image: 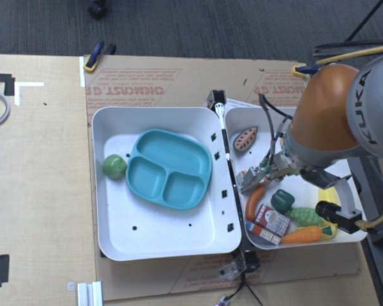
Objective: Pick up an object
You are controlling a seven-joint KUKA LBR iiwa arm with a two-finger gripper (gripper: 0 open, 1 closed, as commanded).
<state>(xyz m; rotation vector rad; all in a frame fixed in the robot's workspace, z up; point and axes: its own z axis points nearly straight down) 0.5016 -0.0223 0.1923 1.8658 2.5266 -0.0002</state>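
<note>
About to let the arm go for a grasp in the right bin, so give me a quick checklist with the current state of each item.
1. Gripper over the right bin: ok, it sits low by the bin's left wall.
2. Something between the fingers: cannot tell, the wrist and clutter hide them.
3. Target within reach: ok, the hot dog lies just below the gripper.
4. Room around the target: not ok, the box, green cup and carrot crowd close by.
5. Divider clearance: not ok, the gripper is tight against the wall between bins.
6. Left bin undisturbed: ok, the blue tray and green ball rest inside.
</note>
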